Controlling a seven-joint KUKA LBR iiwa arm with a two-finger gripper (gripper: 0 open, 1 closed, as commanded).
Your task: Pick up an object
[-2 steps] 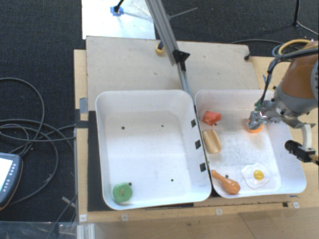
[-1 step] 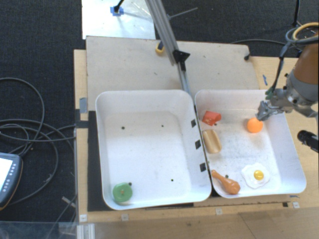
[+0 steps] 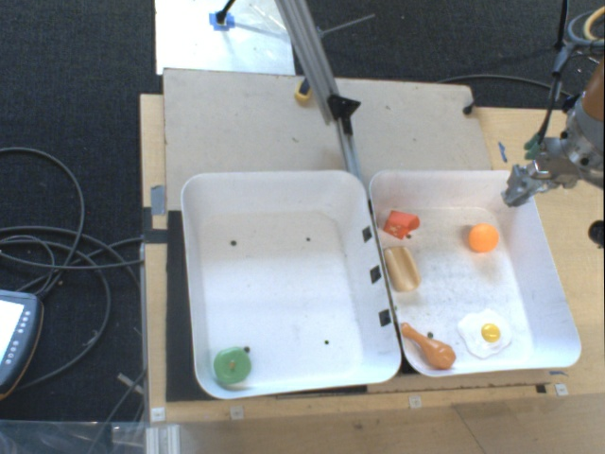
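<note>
The right bin (image 3: 548,282) holds an orange ball (image 3: 483,238), a red piece (image 3: 402,222), a tan bread roll (image 3: 403,269), an orange drumstick-shaped toy (image 3: 428,345) and a fried egg (image 3: 486,334). A green round object (image 3: 232,365) lies in the front left corner of the left bin (image 3: 274,183). My gripper (image 3: 519,186) hangs over the right bin's back right rim, up and to the right of the orange ball, with nothing visible between its fingers.
A slanted metal pole (image 3: 317,50) runs from the top down to the divide between the bins. Cables (image 3: 66,244) and a handheld pendant (image 3: 14,334) lie on the dark floor at left. A beige board (image 3: 406,126) lies behind the bins.
</note>
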